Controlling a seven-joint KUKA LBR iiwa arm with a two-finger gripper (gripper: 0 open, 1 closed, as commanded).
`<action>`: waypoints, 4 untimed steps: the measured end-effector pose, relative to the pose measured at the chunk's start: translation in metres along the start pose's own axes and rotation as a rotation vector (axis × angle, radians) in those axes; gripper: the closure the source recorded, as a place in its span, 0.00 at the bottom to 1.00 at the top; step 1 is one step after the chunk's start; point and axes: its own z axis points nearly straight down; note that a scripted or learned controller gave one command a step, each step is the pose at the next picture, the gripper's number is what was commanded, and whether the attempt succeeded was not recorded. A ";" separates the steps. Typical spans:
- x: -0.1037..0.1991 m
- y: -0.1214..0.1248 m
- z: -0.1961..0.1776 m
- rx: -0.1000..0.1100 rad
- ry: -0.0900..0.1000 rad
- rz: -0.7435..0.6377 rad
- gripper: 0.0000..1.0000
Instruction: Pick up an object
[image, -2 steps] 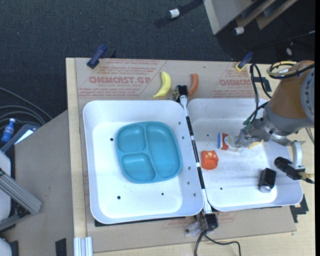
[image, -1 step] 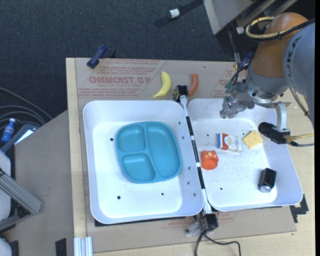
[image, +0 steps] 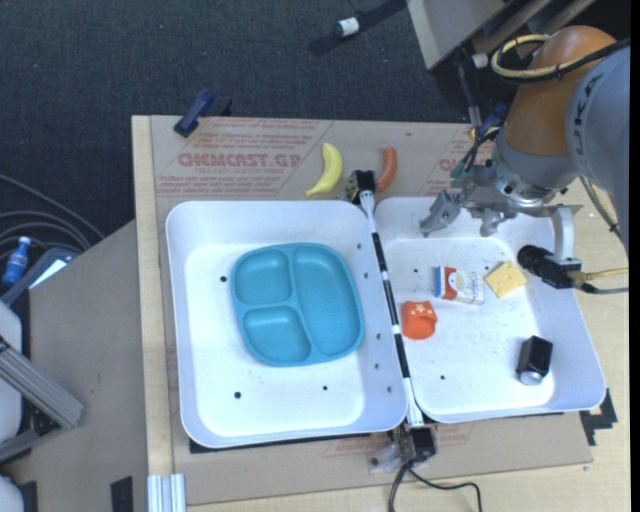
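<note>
From the fixed overhead camera, the grey arm with the orange band (image: 550, 60) is seen reaching in from the right, and its two-finger metal gripper (image: 463, 218) is held above the far edge of the right shallow white bin (image: 575, 385). Its fingers (image: 436, 216) are spread apart and nothing is gripped between them. Nearer the camera from the gripper, a small red-and-white carton (image: 456, 285) is laid on the bin floor, with a pale yellow block (image: 505, 279) just to its right. Further forward and slightly left, an orange rounded object (image: 419, 320) is seen close to the divider, and a black rectangular object (image: 534, 359) is placed well toward the front right. Well to the gripper's left, a blue three-compartment plastic plate (image: 297, 302) is held in the left white bin (image: 195, 380).
</note>
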 end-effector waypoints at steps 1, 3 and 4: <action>-0.024 -0.004 0.101 0.003 0.000 0.001 0.00; -0.023 -0.003 0.090 0.000 -0.001 0.000 0.00; -0.001 0.004 0.100 0.000 0.001 0.001 0.00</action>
